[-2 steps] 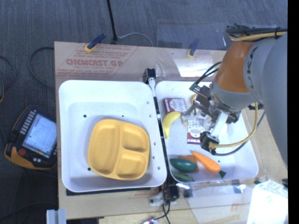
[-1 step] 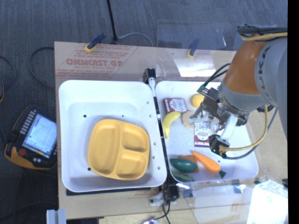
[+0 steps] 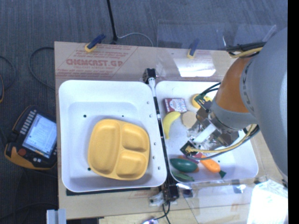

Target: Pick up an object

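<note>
In the right bin (image 3: 250, 164) lie a yellow banana (image 3: 170, 122), a dark red packet (image 3: 174, 105), a small yellow item (image 3: 195, 99) and a tan round piece (image 3: 188, 119). Near the bin's front are a green vegetable (image 3: 183, 164), an orange carrot (image 3: 211, 166) and a bit of a red item (image 3: 193, 157). My gripper (image 3: 202, 133) hangs low over the middle of this bin, just right of the banana and above the carrot. Nothing shows between the gripper and the bin floor that I can make out as held.
The left bin (image 3: 74, 111) holds a yellow divided plate (image 3: 119, 148). A dark green item (image 3: 185, 176) lies by the right bin's front wall. The arm's grey and orange body (image 3: 243, 92) covers the right bin's far right part. A tablet (image 3: 35, 136) lies left of the bench.
</note>
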`<state>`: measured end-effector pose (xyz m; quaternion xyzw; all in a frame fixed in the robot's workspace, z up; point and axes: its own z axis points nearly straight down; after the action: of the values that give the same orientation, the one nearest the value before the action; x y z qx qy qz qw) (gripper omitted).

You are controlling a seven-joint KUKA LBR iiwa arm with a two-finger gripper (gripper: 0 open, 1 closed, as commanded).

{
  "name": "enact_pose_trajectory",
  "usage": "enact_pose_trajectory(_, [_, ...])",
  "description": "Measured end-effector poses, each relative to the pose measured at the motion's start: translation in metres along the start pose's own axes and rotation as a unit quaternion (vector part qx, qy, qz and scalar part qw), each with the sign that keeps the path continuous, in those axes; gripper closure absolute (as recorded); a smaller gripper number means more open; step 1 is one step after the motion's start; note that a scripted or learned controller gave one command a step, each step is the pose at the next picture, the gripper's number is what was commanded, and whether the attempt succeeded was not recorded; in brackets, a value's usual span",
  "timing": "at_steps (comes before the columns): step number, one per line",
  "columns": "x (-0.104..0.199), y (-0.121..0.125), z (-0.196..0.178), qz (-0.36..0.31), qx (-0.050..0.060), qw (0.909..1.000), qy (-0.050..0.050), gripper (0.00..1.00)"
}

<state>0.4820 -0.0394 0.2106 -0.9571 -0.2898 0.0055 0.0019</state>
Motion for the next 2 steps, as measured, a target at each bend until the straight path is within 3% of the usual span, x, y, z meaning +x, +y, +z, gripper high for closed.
enact_pose_trajectory(1, [-0.048,0.074,-0.135,-0.113,-0.007,0.9936,0.003,1.0])
enact_pose_trajectory(2, [-0.051,0.076,-0.045,-0.034,0.0,0.9994,0.0,1.0])
